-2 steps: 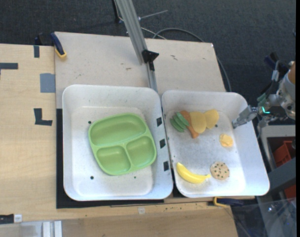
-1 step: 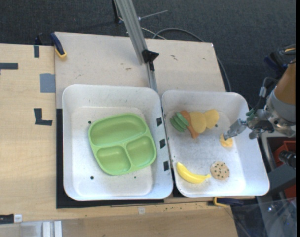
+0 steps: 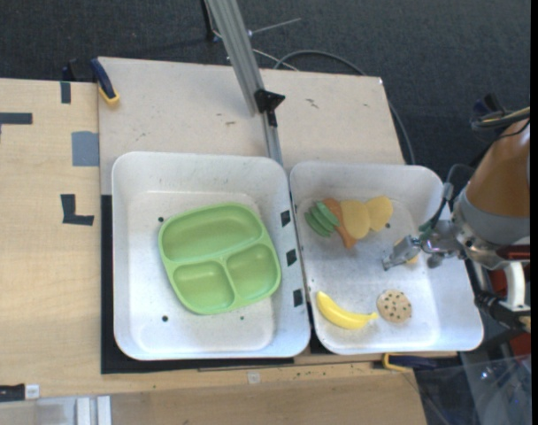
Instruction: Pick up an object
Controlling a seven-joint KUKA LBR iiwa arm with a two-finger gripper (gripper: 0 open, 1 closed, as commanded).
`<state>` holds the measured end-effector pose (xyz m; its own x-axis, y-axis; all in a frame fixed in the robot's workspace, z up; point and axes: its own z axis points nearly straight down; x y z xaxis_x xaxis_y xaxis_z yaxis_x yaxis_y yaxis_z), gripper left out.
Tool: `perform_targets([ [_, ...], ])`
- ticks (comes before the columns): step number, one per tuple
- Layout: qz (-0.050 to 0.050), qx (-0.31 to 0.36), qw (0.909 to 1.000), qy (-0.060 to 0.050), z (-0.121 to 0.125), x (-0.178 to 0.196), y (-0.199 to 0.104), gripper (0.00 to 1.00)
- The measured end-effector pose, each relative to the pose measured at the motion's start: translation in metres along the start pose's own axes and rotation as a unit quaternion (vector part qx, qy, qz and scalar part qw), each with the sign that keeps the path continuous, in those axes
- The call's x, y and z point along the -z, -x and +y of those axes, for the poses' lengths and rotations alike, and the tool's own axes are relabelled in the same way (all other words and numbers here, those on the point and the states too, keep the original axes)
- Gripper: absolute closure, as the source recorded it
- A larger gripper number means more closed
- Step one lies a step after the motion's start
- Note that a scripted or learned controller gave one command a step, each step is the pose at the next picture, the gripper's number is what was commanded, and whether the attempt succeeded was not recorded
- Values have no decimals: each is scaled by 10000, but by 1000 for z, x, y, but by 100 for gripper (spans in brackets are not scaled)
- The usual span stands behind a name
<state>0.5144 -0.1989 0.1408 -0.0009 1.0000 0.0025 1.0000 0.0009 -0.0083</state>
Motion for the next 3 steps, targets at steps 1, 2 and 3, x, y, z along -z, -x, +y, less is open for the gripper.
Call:
perform_targets([
  [1, -17, 1, 10000, 33, 0, -53, -1, 0],
  [2, -12, 6, 10000, 33, 0, -41, -1, 100],
  [3, -23, 5, 10000, 64, 4, 22, 0, 100],
])
